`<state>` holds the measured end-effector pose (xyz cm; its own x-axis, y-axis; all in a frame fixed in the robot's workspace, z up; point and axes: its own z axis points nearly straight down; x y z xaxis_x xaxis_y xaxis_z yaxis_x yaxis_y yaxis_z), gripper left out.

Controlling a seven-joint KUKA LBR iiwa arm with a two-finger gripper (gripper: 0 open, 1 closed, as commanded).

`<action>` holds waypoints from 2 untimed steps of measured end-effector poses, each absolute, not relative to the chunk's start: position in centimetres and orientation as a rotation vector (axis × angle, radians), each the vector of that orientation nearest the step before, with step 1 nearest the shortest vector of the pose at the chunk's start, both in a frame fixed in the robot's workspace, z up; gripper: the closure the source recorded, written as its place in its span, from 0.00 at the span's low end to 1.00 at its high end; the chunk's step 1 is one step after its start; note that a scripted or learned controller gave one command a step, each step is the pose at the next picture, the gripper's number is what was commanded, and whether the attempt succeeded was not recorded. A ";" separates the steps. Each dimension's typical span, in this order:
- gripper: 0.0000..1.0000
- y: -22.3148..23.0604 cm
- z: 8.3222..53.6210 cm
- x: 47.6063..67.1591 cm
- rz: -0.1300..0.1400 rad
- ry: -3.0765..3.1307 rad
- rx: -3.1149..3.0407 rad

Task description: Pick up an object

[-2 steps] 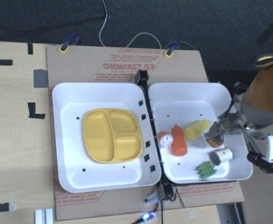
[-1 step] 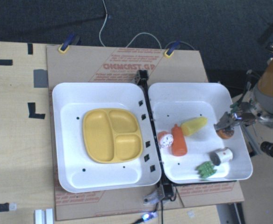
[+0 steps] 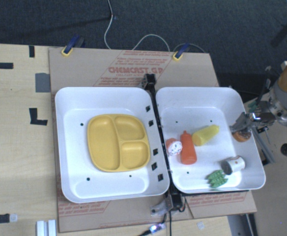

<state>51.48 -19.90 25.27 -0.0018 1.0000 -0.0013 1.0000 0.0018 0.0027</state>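
Observation:
My gripper (image 3: 240, 130) hangs over the right rim of the right bin (image 3: 197, 95), shut on a small brown-orange object (image 3: 241, 135) that shows at its tips. Lying in that bin are an orange-red bottle (image 3: 187, 148), a yellow object (image 3: 205, 134), a small white and red piece (image 3: 173, 147), a green toy (image 3: 216, 178) and a white and grey cylinder (image 3: 233, 164). All of these lie to the left of the gripper and lower in the view, apart from it.
The left bin (image 3: 74, 100) holds a yellow divided plate (image 3: 118, 142). A black divider (image 3: 156, 127) joins the two bins. Both stand on a cardboard sheet (image 3: 133, 68) on the wooden bench. A white cable (image 3: 151, 37) loops behind the bins.

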 end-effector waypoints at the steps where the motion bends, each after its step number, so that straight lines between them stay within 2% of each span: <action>1: 1.00 -14.5 25.8 52.6 0.003 2.230 2.215; 2: 1.00 -8.4 25.6 52.3 0.001 2.231 2.215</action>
